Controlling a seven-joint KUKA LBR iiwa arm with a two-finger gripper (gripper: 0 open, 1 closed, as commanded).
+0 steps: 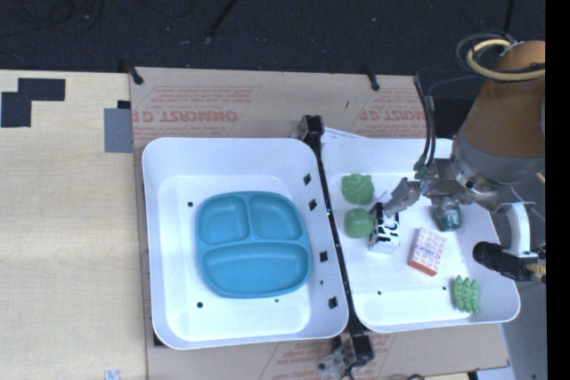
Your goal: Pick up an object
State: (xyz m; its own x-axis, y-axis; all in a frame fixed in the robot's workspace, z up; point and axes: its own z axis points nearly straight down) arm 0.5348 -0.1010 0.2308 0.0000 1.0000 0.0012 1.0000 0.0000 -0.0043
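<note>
Arm reaches in from the right, wrist low over the right bin (499,309). Tool (393,202) points left toward the bin's middle; can't tell its state. Just beside it: two green lumps (358,189), a black-and-white block (386,231). Red-and-white box (427,252) lies long axis roughly near-to-far. Green ridged piece (465,294) near the front-right corner. Left bin (169,191) holds a blue divided plate (253,243). Cardboard under the bins, wood table (62,236).

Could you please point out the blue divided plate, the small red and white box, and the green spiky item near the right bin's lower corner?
blue divided plate (253,245): camera view, the bottom compartment's floor.
red and white box (427,251): camera view, its top face.
green spiky item (465,294): camera view, its middle.
</note>
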